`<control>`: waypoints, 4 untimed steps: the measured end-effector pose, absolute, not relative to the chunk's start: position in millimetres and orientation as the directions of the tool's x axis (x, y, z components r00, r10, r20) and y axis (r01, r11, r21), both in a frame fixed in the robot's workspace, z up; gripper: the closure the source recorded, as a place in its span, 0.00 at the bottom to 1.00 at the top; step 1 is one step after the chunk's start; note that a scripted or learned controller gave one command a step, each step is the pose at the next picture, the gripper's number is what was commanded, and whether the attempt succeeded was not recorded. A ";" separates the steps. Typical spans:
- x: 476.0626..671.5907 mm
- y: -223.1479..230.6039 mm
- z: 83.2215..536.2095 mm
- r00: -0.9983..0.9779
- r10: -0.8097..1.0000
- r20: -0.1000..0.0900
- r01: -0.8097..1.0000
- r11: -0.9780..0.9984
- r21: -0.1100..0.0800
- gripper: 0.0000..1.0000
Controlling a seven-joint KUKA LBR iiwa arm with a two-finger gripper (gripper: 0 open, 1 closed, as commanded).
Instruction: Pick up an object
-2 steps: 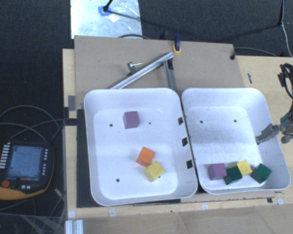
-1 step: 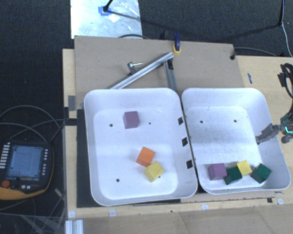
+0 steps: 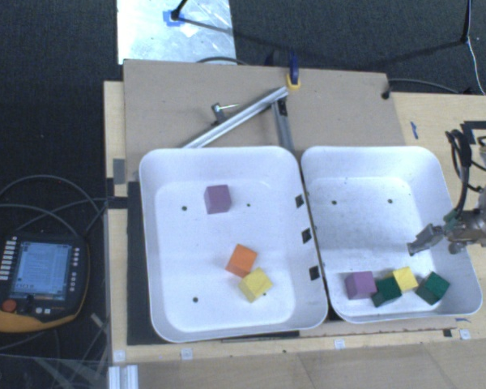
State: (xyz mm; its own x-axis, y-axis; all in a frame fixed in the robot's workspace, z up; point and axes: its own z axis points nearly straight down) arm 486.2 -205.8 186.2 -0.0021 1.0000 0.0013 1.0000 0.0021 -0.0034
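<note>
Overhead slanted view of a worktop point(image 3: 356, 104) carrying two shallow white bins side by side. The left bin point(image 3: 158, 217) holds a purple cube point(image 3: 217, 198) near its middle top, and lower down an orange cube point(image 3: 241, 259) touching a yellow cube point(image 3: 255, 284). The right bin point(image 3: 364, 168) holds four cubes crowded along its lower edge, probably slid into the low corner: a purple one point(image 3: 360, 284), a dark green one point(image 3: 385, 291), a yellow one point(image 3: 404, 279) and another green one point(image 3: 432, 287). The gripper point(image 3: 425, 239) reaches in from the right, above this cluster and apart from it; whether its jaws are wide or narrow cannot be told. Nothing is held. The cubes have no long axis; most sit turned slightly askew to the bin walls
</note>
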 end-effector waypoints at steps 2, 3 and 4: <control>485.1 -208.6 88.7 -0.003 1.000 0.001 1.000 0.003 -0.001 0.00; 486.3 -209.7 101.1 -0.005 1.000 -0.002 1.000 0.005 0.004 1.00; 486.8 -209.5 164.9 -0.005 1.000 -0.004 1.000 0.005 0.008 1.00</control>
